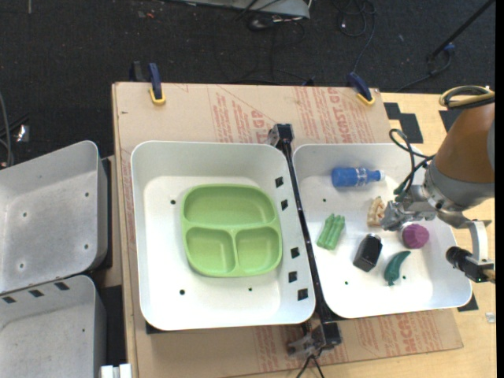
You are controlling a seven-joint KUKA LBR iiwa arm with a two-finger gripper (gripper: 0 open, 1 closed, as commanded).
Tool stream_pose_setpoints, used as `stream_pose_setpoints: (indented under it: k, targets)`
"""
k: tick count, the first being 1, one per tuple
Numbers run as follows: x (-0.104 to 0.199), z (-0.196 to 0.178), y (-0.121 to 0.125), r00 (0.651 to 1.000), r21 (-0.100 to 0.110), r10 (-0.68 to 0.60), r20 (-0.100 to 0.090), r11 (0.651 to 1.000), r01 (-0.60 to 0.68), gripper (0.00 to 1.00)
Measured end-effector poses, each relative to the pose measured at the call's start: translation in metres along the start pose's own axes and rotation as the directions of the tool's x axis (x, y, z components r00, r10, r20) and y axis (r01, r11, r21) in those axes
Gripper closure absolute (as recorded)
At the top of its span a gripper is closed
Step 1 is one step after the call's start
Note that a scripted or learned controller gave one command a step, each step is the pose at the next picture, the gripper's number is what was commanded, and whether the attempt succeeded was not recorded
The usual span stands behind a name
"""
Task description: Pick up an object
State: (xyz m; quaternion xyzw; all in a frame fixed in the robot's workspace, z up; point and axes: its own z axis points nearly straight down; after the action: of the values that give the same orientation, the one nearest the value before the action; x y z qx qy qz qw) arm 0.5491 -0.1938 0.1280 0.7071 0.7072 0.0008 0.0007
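The right bin (441, 294) holds several small objects: a blue bottle (355, 177) lying at the back, a green ridged piece (331, 231), a tan piece (376, 209), a purple lump (415, 235), a black block (367, 253) and a teal curved piece (395, 265). My gripper (399, 214) hangs low over the bin's right side, between the tan piece and the purple lump, close to both. The arm's grey body and orange band (471, 144) hide the bin's far right corner.
The left bin (157, 290) holds a light green divided plate (232, 229). A black divider (293, 211) runs between the two bins. Grey metal trays (47, 211) lie off the bench at the left. Blue-and-yellow clamps (156, 85) grip the board's back edge.
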Motion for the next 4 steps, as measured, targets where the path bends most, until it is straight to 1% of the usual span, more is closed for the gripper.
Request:
stream_pose_setpoints:
  k: [2, 3, 4]
  targets:
    - [-0.014, -0.123, 0.007, 1.0, -0.006, -0.002, 0.004, 1.0, 0.002, 1.0]
    - [-0.014, -0.165, 0.008, 1.0, -0.004, -0.003, 0.003, 1.0, 0.003, 1.0]
    - [0.029, -0.152, 0.016, 1.0, 0.002, -0.007, -0.001, 1.0, 0.007, 1.0]
